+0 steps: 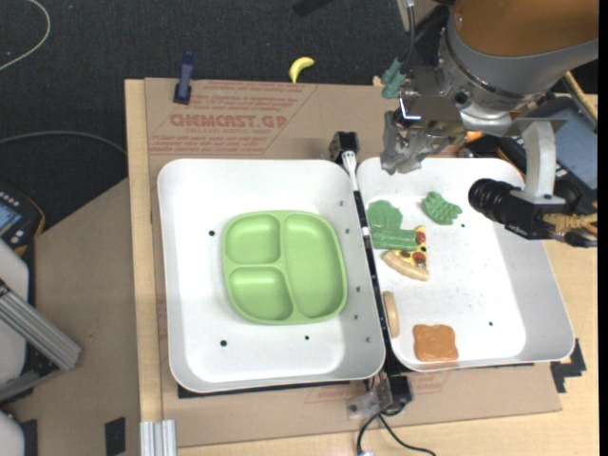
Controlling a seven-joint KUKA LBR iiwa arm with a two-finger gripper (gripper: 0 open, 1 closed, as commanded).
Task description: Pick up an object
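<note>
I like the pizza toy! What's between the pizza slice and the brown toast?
Nothing: in the camera view, bare white bin floor separates the pizza slice from the brown toast.

The arm comes in from the far right, its broad orange band uppermost and the grey wrist section just below it. From there the wrist points down and to the left. The gripper hangs at the end of it, metal fingers aimed downward, with nothing visible between the tips.

Dark carpet floor, cardboard-topped bench
</note>
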